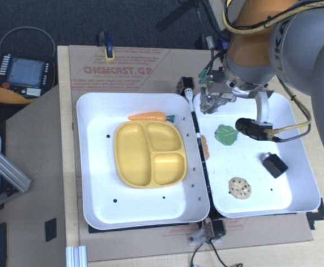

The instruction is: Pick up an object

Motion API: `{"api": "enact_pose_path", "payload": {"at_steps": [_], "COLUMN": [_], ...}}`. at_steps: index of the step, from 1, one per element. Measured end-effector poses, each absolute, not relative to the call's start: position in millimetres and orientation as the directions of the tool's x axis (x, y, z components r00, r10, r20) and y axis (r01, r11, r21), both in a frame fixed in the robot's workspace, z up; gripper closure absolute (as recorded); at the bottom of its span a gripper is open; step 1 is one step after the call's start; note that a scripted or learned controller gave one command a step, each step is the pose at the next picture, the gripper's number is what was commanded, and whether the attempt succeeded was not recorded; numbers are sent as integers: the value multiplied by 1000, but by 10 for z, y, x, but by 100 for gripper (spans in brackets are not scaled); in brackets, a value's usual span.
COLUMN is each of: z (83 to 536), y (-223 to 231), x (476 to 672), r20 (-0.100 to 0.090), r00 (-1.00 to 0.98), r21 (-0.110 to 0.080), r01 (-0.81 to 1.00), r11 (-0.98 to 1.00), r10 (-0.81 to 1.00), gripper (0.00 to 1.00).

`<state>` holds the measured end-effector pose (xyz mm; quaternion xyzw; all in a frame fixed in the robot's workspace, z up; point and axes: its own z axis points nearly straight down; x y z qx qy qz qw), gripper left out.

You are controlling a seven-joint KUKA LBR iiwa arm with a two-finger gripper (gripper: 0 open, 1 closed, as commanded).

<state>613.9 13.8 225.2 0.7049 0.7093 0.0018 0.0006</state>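
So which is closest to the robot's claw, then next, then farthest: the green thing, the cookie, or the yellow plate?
Measured from the gripper in the camera view:
1. Green thing, right bin, just below it.
2. Cookie, right bin, near the front.
3. Yellow plate, left bin; close to the cookie's distance, slightly farther.

Bright, even overhead light, soft shadows, sharp focus throughout.

Cut off by the top and right edges: grey arm. Mostly hidden in the crack between bins: small orange-brown item, too little showing to identify. Fingertips of gripper too small to resolve.
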Motion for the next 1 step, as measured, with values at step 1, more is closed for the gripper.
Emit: {"api": "enact_pose_path", "payload": {"at_steps": [1], "z": [2334], "y": [649], "x": [6299], "r20": [2], "r00": [-6], "r21": [4], "r01": [1000], "r11": [6], "r10": [1000], "gripper": [100]}}
